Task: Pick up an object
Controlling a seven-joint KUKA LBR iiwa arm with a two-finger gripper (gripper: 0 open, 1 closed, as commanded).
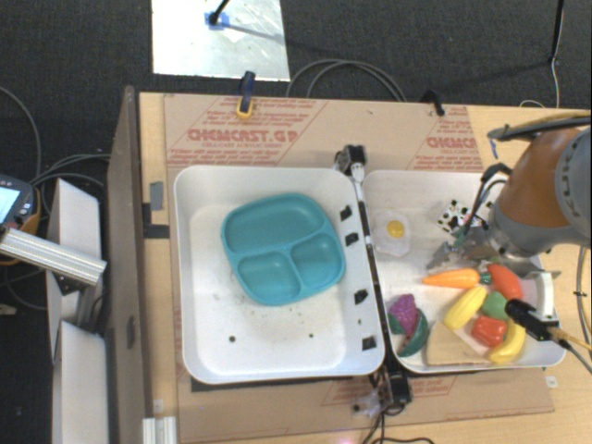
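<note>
Along the bench's far edge, cardboard (pixel 305 132) reads "CHEMCAST GP" in red (repeated, partly cut off). Right bin (pixel 416 192): toy carrot (pixel 453 278) mid-bin, gripper (pixel 460 239) just above it, finger state unclear. Left bin (pixel 199 248): teal divided plate (pixel 282 248), centred.

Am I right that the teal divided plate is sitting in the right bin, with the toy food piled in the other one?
Not quite. The camera view shows the teal divided plate in the left bin, not the right. The toy food, including the orange carrot and yellow pepper, is piled in the right bin.
</note>
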